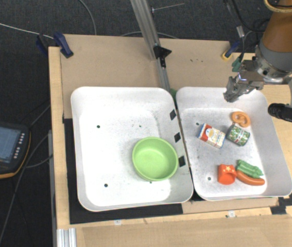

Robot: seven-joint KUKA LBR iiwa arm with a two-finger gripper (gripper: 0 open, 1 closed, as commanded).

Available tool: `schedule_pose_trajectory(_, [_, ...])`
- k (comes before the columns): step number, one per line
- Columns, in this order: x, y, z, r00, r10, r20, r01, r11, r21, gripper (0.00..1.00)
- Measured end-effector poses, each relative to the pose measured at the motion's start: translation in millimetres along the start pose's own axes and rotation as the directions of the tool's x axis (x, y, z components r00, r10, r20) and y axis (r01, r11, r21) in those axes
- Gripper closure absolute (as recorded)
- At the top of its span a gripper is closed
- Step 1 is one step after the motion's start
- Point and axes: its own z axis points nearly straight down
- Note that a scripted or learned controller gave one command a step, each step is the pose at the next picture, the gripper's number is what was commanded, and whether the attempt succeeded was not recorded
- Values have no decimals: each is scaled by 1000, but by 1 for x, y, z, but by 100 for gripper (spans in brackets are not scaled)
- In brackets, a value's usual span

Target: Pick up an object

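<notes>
Two white bins sit side by side on the bench, and we see the pincer [237, 92] hanging over the far edge of the right bin [274, 153], at the end of the grey arm [282, 30] with its orange band. We cannot tell whether the pincer is wide or narrow, since it reads as one dark lump from this height, and we see nothing gripped in it. Just below the pincer in the picture, and nearest to it, lies a small orange pretzel [241, 119]. A little farther the same way stands a green can [238, 135], tipped on its side, touching or almost touching the pretzel. To the left of the can, below and slightly left of the pincer, lies a small red and white carton [210, 136]. Well apart from the pincer, toward the near edge of the same bin, we see a red and orange toy [226, 174] and, just beside it, a green piece [249, 168] resting on an orange one [251, 179]; we cannot make out what they are. Far to the pincer's left, in the left bin [99, 138], a green bowl [155, 159] sits upright near the wall the bins share.
</notes>
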Motion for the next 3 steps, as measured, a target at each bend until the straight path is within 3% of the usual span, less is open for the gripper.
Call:
schedule_pose_trajectory(2, [118,-3,24,1000,-1,0,1,1000,2,100])
schedule_pose_trajectory(3, [174,2,19,1000,-1,0,1,1000,1,100])
